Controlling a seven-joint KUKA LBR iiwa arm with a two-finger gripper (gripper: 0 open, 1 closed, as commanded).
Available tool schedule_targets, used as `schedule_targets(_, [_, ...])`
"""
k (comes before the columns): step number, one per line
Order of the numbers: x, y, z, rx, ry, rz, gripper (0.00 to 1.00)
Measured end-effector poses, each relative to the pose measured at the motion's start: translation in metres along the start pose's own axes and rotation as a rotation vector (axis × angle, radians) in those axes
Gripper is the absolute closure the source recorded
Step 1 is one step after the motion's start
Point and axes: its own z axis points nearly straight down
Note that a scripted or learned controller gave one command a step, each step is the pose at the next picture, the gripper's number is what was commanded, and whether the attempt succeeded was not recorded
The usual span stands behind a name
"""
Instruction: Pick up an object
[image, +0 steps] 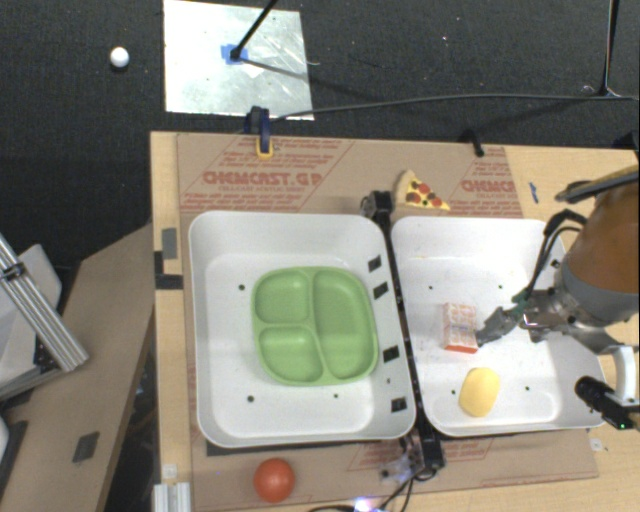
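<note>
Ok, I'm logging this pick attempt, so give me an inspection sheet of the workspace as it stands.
Surface: bench bearing left bin and right bin.
Job's things: red-and-white packet and yellow lemon-like object in right bin.
Clutter: green divided plate in left bin; pizza-slice toy and red ball on bench outside bins.
Grippers: end effector just right of packet, holding nothing visible.
Cables: black cable behind bench.
Surroundings: foil sheet, white ball.

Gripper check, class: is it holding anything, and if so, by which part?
Cannot be told. The gripper is beside the small packet in the right bin; any grasp is unclear.
</note>
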Motion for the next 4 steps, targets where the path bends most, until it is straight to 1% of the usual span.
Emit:
schedule_targets(1, [0.006, -0.003, 0.043, -0.002, 0.0, 0.001, 0.0])
schedule_targets(2, [0.005, -0.001, 0.031, -0.007, -0.002, 0.0, 1.0])
schedule_targets(3, [0.011, -0.004, -0.016, -0.009, -0.003, -0.003, 1.0])
schedule_targets(4, [0.018, -0.009, -0.073, -0.011, -0.003, -0.003, 1.0])
